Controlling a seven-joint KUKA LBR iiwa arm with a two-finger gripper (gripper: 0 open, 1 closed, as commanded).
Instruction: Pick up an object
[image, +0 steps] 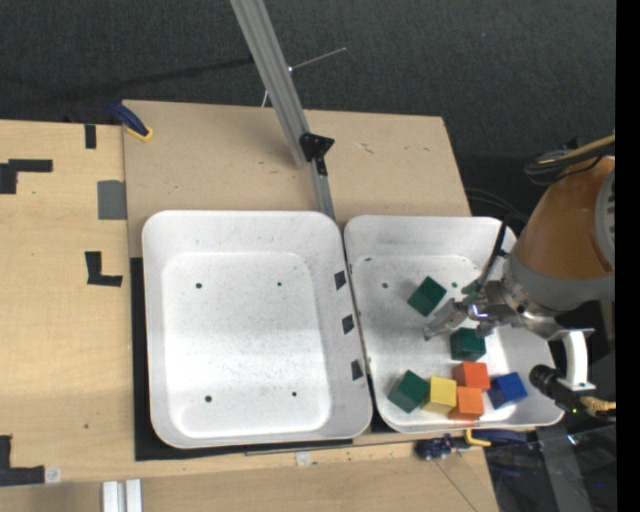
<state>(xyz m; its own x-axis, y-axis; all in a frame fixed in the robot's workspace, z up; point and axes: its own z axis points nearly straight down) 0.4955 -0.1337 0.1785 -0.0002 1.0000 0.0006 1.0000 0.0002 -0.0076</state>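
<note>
Desk (250, 150): tan wood, bears 2 shallow white bins side by side. Landmark = right bin (400, 235).

- Left bin (160, 300): touching the right bin's left wall.
- Arm (565, 240): grey w/ orange band, over the right bin's right rim.
- Gripper (452, 318): inside the right bin, approx. its middle, pointing left. Fingers too small and blurred; cannot tell if released or clenched, or grasping anything.
- Dark green block (427, 296): in right bin, upper centre, just left of the gripper, tilted.
- Second green block (467, 346): in right bin, just below the gripper.
- Third green block (408, 390): near the right bin's front wall, left end of a cluster.
- Yellow block (442, 392): touching the third green block's right side.
- Orange blocks (471, 386): 2, stacked front-to-back, right of the yellow one.
- Blue block (508, 389): right end of cluster, near the right bin's front right corner.
- Metal bar (280, 80): slants from the top edge to the right bin's back left corner.
</note>
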